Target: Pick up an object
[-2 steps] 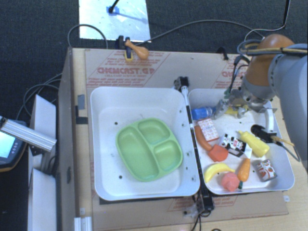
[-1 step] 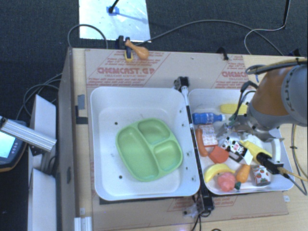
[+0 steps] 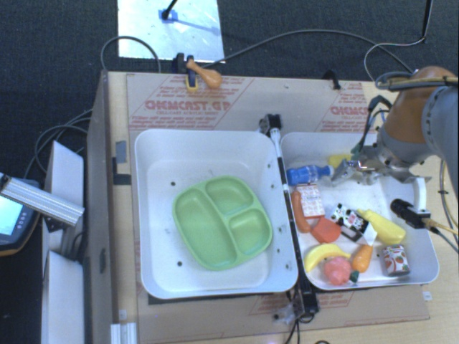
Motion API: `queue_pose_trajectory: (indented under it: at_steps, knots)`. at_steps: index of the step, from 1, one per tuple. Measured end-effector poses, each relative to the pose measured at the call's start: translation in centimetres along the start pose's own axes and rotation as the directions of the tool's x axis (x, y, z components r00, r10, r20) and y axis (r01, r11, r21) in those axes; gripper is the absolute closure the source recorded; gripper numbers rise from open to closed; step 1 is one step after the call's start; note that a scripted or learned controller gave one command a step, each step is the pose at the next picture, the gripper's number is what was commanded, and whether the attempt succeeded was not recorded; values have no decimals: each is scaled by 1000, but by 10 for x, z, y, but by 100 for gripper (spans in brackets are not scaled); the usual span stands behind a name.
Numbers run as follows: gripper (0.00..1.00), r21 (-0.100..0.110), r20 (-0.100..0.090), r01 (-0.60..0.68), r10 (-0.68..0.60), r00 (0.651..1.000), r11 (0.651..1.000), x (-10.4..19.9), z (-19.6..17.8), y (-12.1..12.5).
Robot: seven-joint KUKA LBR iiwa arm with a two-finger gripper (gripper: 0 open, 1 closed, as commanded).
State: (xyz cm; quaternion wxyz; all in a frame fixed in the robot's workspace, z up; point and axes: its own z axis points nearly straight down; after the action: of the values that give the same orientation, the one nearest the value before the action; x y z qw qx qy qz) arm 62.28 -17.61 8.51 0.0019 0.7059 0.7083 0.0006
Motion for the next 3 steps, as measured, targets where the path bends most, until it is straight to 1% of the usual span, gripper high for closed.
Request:
queue_pose_trajectory:
  at_steps: [1,2,3]
  knots:
    - [0,30,-2,-8,8,1000,1000,21,-16,40]
    - [0,-5,3,-2,2,1000,1000,-24,-154,-22]
    - [0,4,-2,0,0,1000,1000,28,-43,-39]
